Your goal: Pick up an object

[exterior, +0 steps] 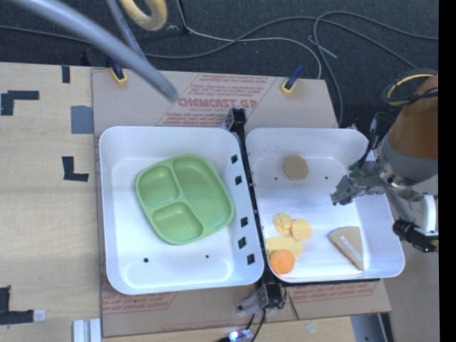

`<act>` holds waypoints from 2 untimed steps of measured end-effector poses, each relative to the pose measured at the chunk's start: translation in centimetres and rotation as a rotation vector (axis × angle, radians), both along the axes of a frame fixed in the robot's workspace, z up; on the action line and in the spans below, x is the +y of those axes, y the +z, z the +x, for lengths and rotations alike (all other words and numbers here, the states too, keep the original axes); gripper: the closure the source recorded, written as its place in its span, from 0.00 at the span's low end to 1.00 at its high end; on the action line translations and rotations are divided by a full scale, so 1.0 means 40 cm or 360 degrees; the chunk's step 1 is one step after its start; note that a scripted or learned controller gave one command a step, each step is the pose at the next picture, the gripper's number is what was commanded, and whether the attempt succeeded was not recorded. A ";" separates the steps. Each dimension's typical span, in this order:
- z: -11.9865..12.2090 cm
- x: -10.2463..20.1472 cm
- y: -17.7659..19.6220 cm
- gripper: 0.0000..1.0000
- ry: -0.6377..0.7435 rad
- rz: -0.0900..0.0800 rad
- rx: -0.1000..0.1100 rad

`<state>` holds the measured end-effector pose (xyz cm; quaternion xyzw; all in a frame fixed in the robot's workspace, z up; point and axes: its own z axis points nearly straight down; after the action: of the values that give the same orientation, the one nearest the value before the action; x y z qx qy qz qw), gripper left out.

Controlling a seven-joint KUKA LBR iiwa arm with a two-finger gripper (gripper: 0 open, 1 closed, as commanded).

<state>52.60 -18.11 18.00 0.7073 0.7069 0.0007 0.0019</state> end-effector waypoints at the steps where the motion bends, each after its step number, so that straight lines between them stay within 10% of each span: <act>1: 0.003 0.000 0.110 1.00 0.0003 0.0000 -0.0001; 2: -0.018 0.125 0.098 1.00 0.0008 0.0004 0.0009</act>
<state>51.87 -13.13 21.91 0.7055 0.7087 -0.0002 -0.0010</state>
